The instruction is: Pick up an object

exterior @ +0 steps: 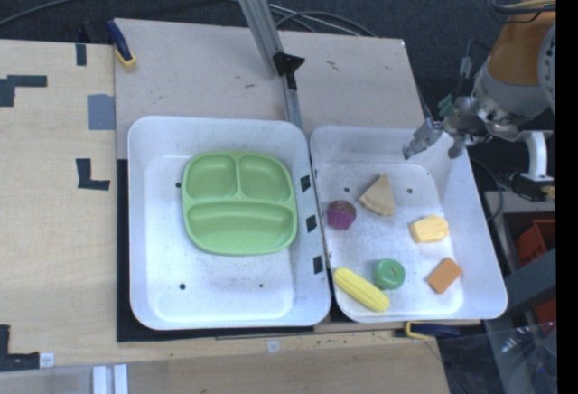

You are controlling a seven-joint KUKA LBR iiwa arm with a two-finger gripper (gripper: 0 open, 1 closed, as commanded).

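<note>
Two white bins sit side by side on the table; the left bin holds one green divided plate, its three compartments facing up; the right bin holds six small toy foods. Counted, they are one yellow corn cob, one green round piece, one purple round piece, one tan wedge, one yellow block and one orange block. The corn cob lies flat near the bin's front left corner, its long axis running on a slant from upper left to lower right, just beside the green round piece; the wedge points its narrow tip toward the far side of the bin. The claw hangs over the far right corner of the right bin, its two fingers spread apart with nothing between them, well apart from the foods.
</note>
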